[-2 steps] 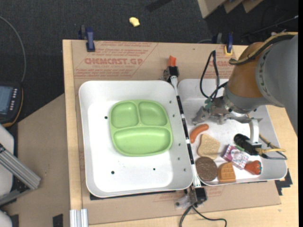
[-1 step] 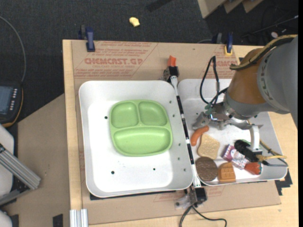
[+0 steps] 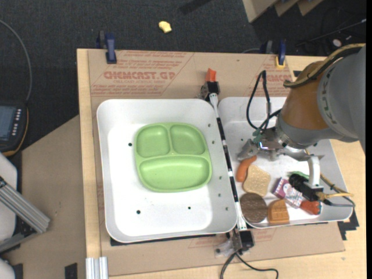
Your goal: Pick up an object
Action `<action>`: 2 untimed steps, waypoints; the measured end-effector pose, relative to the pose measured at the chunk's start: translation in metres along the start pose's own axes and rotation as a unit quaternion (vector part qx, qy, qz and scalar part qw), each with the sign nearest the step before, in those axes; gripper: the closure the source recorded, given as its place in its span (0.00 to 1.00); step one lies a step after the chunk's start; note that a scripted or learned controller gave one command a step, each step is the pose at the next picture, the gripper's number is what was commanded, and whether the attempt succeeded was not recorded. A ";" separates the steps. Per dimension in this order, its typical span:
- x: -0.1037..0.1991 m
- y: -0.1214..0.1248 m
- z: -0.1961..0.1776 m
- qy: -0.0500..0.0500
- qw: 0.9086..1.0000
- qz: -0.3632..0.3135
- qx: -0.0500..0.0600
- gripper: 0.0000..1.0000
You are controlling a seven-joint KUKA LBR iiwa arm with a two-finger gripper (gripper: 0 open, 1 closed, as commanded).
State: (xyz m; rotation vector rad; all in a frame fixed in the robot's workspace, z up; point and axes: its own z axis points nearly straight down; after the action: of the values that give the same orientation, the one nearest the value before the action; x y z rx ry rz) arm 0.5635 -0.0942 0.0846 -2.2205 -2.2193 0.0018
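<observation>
From where I stand, everything worth grabbing is crowded into the right bin (image 3: pixel 232 121), toward its 6 o'clock end. An orange piece (image 3: pixel 244 168) lies against the dividing wall, with a toast slice (image 3: pixel 257 181) touching it at 4 o'clock. A brown round disc (image 3: pixel 253 207) sits below that, beside a waffle-like orange block (image 3: pixel 278 211), and a purple packet (image 3: pixel 285 188) is just to the right of the toast. The arm (image 3: pixel 325 103) reaches in from 3 o'clock and bends down, so the end effector (image 3: pixel 260 146) hangs low just above the orange piece and the toast, at about their 12 o'clock. That looks like the reason for the pose: it is aimed at the near edge of the heap, where a piece can be approached without shoving the rest. I can't tell how far open it is, since the wrist and cables hide the tip, and I see nothing held in it. The left bin (image 3: pixel 122 173) holds only a green divided plate (image 3: pixel 172 157), set squarely in the middle. Both bins sit side by side on the bench (image 3: pixel 93 156), so anything lifted has a short trip across.
</observation>
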 end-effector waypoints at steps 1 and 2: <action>0.000 -0.016 0.000 0.000 1.000 0.000 0.000 0.00; -0.008 -0.040 0.000 0.000 1.000 0.001 0.000 0.00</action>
State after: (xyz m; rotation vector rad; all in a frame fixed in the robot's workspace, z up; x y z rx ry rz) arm 0.5238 -0.1020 0.0846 -2.2215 -2.2178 0.0014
